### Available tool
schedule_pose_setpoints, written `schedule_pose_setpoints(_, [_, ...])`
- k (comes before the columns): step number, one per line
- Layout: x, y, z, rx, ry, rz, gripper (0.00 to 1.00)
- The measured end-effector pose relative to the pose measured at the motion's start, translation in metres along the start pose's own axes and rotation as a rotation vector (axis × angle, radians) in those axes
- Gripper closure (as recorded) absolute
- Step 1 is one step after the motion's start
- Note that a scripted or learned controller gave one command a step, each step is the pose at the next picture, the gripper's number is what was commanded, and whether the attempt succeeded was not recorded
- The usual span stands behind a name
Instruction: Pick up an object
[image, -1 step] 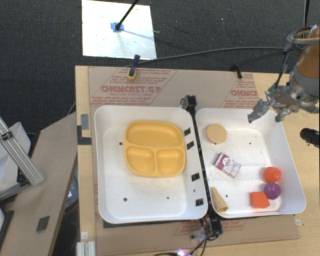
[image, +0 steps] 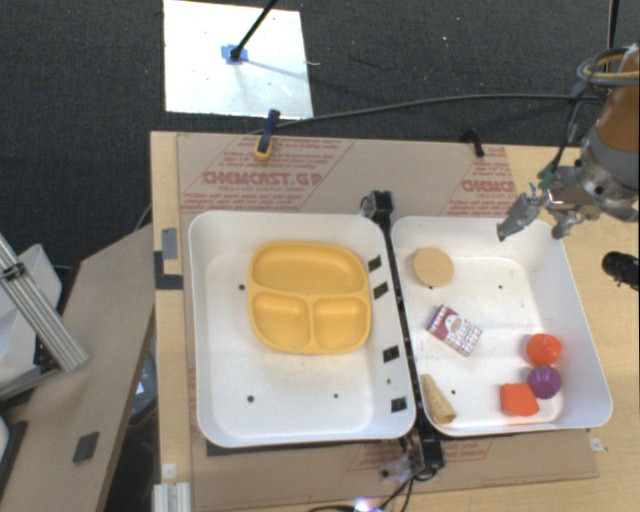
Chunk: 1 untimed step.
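My gripper (image: 537, 222) hovers over the far edge of the right bin (image: 480, 275), its two fingers spread apart with nothing between them. Below it in that bin lie a tan round disc (image: 433, 267), a small pink and white packet (image: 454, 331), an orange ball (image: 543, 348), a purple ball (image: 545, 381), an orange-red block (image: 519, 399) and a tan cone (image: 437, 398). The disc is the closest object, to the gripper's lower left.
The left bin (image: 225, 390) holds a yellow divided tray (image: 308, 297). A black clip strip (image: 392, 310) runs between the bins. A cable (image: 400, 100) crosses the back of the bench. A metal rail (image: 40, 310) stands at far left.
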<state>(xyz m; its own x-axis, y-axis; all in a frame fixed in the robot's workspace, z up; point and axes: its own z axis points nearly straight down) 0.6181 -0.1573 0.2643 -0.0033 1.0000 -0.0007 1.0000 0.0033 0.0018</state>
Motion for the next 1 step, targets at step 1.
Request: schedule_pose_setpoints(1, [0.0057,0.0094,0.0523,0.001,0.0,-0.003,0.0])
